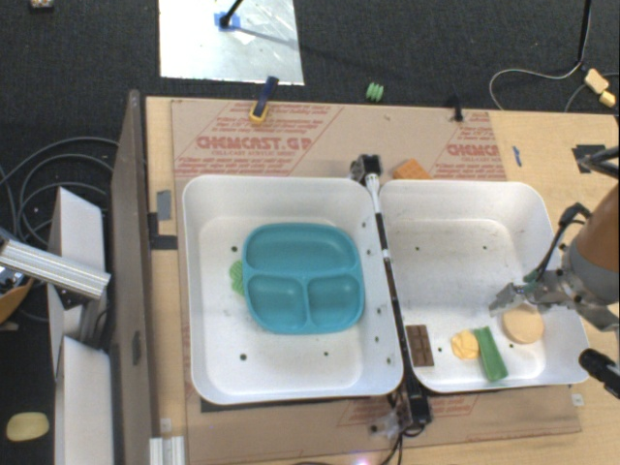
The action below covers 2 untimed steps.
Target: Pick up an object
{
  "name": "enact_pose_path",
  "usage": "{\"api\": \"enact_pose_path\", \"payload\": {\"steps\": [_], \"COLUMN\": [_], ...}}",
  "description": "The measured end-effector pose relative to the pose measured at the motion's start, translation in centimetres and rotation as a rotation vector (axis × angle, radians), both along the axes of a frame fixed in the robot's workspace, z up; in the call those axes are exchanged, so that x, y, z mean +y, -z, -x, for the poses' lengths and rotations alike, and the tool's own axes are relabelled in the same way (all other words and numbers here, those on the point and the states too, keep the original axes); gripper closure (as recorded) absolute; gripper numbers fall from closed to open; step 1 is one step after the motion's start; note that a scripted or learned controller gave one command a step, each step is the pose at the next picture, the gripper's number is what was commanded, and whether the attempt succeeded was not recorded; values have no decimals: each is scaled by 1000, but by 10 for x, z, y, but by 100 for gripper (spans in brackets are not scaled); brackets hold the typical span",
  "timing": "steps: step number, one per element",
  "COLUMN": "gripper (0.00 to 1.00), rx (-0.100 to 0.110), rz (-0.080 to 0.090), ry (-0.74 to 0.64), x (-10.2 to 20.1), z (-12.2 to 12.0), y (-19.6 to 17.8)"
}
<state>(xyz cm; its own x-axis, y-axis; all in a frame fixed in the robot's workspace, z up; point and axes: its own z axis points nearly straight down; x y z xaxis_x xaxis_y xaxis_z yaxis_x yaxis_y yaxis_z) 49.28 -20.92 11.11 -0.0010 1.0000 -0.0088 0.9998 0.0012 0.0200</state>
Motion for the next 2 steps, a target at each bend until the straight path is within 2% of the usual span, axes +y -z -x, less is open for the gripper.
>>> {"api": "enact_pose_path", "payload": {"steps": [1, 2], "gripper": [0, 100], "rx": [6, 2], "rz": [1, -2], "ry": [1, -1], "x": [0, 0], "z": [3, 1], "y": [22, 10]}}
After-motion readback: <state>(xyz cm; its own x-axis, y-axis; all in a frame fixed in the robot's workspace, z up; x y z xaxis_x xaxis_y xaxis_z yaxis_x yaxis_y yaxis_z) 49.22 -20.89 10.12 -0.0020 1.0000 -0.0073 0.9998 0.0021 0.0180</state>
